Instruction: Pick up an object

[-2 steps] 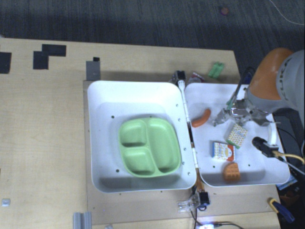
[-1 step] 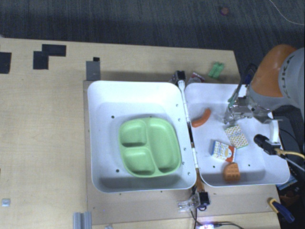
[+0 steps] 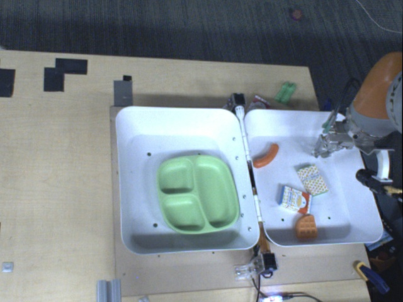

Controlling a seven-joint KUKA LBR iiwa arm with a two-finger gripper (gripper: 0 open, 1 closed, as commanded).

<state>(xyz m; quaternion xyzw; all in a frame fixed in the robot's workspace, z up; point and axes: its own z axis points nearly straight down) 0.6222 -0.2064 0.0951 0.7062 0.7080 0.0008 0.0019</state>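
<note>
The bench [image 3: 56,187] carries two shallow white bins side by side, their inner rims touching along a central seam. The left bin [image 3: 135,168] holds a green divided tray [image 3: 198,192] with three compartments; the tray lies flat near the bin's centre, leaving bare floor along the far wall and the left wall.

The right bin [image 3: 359,231] holds four small objects, all apart from one another. An orange sausage-shaped piece [image 3: 265,155] lies close to the left rim, tilted. A patterned square packet [image 3: 312,179] lies near the middle. A small blue and white carton [image 3: 294,199] lies just beside it toward the near side. An orange block [image 3: 306,227] lies nearest the front wall. The far right part of the bin floor and the strip along the right wall give open room.

The arm [image 3: 378,99] enters from the right, its orange band above the bin's far right corner. The gripper [image 3: 327,145] hangs over the far right part of the right bin, clear of all four objects, with the packet nearest to it. No object lies between its fingers; whether they are spread or closed cannot be determined.

Beyond the bins' far rim, a green object [image 3: 286,92] lies on the bench. Black patches [image 3: 63,73] mark the bench's far left.
</note>
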